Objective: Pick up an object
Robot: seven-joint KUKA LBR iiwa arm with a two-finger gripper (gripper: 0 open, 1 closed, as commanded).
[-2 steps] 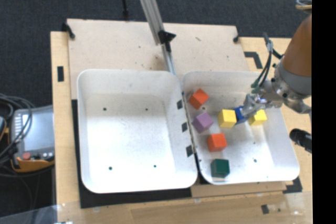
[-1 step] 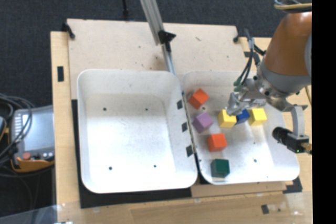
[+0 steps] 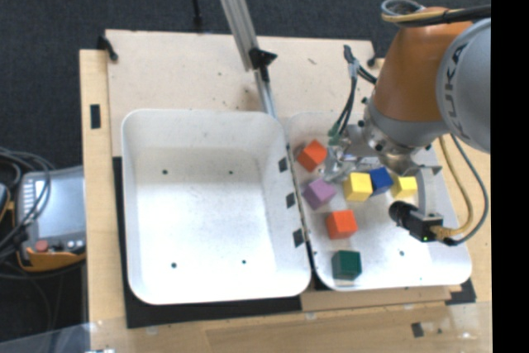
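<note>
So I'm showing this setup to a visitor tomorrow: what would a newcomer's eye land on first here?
Probably the bulky grey arm with its orange band, reaching in from the right over the right-hand white bin. Next, the cluster of small coloured cubes there: an orange cube, purple cube, yellow cube and dark green cube nearest the front rim. The left-hand white bin looks plain beside it.

Dark letters "KUKA" — partly cut off — on grey arm [image 3: 463, 87]
</note>
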